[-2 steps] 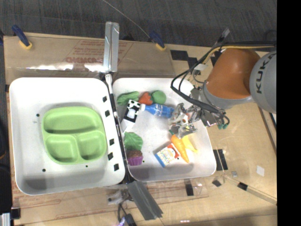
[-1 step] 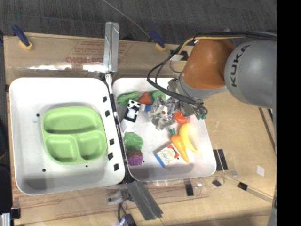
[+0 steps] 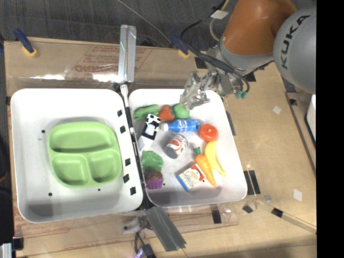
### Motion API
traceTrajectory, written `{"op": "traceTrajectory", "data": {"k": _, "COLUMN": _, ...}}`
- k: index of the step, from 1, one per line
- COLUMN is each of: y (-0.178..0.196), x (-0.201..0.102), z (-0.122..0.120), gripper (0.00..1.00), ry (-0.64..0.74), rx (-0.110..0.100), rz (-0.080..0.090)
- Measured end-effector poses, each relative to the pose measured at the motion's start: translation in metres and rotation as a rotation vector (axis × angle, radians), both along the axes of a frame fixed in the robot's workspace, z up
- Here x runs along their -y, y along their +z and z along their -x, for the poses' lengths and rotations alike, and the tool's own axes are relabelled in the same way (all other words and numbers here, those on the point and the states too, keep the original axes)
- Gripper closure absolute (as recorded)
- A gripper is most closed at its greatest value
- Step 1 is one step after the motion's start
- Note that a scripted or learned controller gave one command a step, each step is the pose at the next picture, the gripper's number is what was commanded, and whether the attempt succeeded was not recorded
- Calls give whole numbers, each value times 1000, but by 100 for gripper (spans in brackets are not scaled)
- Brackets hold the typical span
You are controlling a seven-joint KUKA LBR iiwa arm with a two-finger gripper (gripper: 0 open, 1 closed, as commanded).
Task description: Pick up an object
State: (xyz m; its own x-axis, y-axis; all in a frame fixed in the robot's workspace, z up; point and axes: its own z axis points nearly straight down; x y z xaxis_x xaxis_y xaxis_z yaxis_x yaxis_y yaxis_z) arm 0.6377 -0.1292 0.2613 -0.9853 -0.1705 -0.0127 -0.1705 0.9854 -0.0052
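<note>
- Overhead: gripper above right bin's far edge, finger state impossible to tell.
- Below, just beside: green toy, red piece.
- Left bin: green divided tray.

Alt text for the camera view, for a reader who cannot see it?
The arm's gripper hovers over the far edge of the right bin, which is crowded with toy food. The left bin holds a green divided tray.
</note>
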Motion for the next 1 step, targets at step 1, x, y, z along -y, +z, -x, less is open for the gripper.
{"op": "traceTrajectory", "data": {"k": 1, "y": -20, "x": 78, "z": -19, "gripper": 100, "ry": 205, "rx": -10, "rz": 0}}
